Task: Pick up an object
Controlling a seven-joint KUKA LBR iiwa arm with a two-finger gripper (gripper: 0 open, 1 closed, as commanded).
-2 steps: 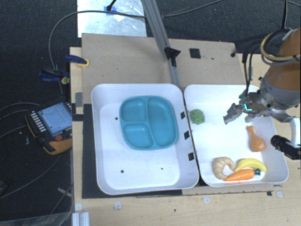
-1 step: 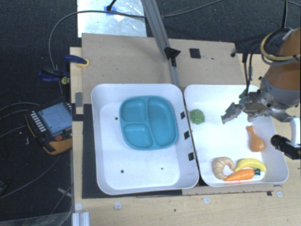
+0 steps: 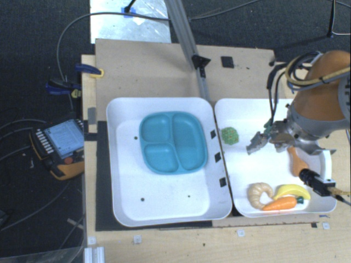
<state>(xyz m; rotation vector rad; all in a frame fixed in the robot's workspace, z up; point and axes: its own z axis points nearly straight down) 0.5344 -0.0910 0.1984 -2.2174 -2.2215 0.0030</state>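
Over the right shallow white plastic bin (image 3: 230,193): grey two-finger gripper (image 3: 255,143), fingers slightly parted, nothing between them. Just left of the fingertips, apart from them, on the bin floor: small green knobbly ball resembling broccoli (image 3: 230,135). Well below the gripper, along the near wall of that bin: pale curled croissant-shaped toy (image 3: 258,193), orange plastic carrot (image 3: 281,204), yellow plastic banana (image 3: 292,190), clustered and touching. In the left white bin (image 3: 123,201): blue three-compartment plastic plate (image 3: 173,142).
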